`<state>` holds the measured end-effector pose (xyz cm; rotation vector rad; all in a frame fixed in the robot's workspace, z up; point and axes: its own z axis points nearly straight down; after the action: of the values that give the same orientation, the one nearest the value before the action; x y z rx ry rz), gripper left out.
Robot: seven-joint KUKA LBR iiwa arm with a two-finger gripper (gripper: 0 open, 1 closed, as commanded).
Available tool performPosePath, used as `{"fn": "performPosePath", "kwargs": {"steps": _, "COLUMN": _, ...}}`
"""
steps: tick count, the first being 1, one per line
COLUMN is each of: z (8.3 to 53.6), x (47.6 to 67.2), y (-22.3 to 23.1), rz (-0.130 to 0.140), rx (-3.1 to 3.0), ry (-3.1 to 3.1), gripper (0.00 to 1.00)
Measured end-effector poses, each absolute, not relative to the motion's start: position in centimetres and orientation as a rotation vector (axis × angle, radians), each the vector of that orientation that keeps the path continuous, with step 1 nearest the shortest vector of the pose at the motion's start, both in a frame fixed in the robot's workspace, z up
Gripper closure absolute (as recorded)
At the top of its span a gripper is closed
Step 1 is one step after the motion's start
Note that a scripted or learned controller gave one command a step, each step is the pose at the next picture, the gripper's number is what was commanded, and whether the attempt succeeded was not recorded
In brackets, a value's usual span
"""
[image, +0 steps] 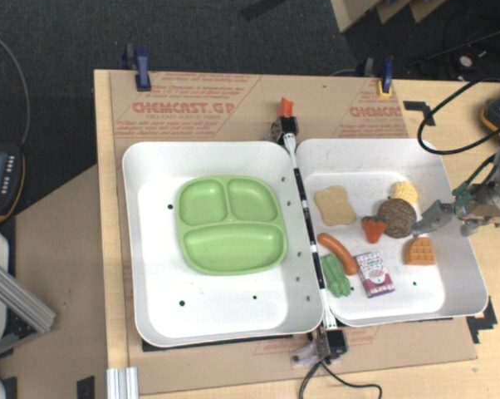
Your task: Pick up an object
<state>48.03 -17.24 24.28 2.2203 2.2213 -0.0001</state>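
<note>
The right bin point(449, 298) holds several toy foods. A tan toast slice point(335, 205) lies at its left, with a yellow corn piece point(404, 192) and a brown round ball point(396, 217) further right. A small red piece point(373, 229) sits beside the ball. Below are an orange waffle point(420, 251), a pink packet point(374, 273), an orange-red sausage point(338, 253) and a green pod point(336, 276). My gripper point(438, 215) reaches in from the right edge, low over the bin, just right of the brown ball and above the waffle. Nothing is seen held in it.
The left bin point(150, 223) bears a green divided plate point(231, 224). A black divider rail point(304, 214) runs between the bins. Blue clamps point(139, 66) hold the cardboard base at the back. Cables point(449, 131) loop near the right bin's far corner.
</note>
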Motion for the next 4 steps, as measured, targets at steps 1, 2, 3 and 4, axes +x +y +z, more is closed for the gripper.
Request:
{"fn": "performPosePath", "kwargs": {"steps": 1, "z": 8.2, "x": 48.0, "y": -19.4, "rz": -0.003, "rx": 2.216, "ry": 2.207, "gripper": 0.0}}
{"fn": "performPosePath", "kwargs": {"steps": 2, "z": 9.0, "x": 56.6, "y": -19.8, "rz": 0.008, "rx": 2.207, "ry": 2.214, "gripper": 0.0}}
{"fn": "performPosePath", "kwargs": {"steps": 3, "z": 9.1, "x": 64.3, "y": -12.9, "rz": 0.008, "rx": 2.201, "ry": 2.22, "gripper": 0.0}}
{"fn": "performPosePath", "kwargs": {"steps": 4, "z": 10.8, "x": 64.4, "y": -13.4, "rz": 0.02, "rx": 2.202, "ry": 2.206, "gripper": 1.0}}
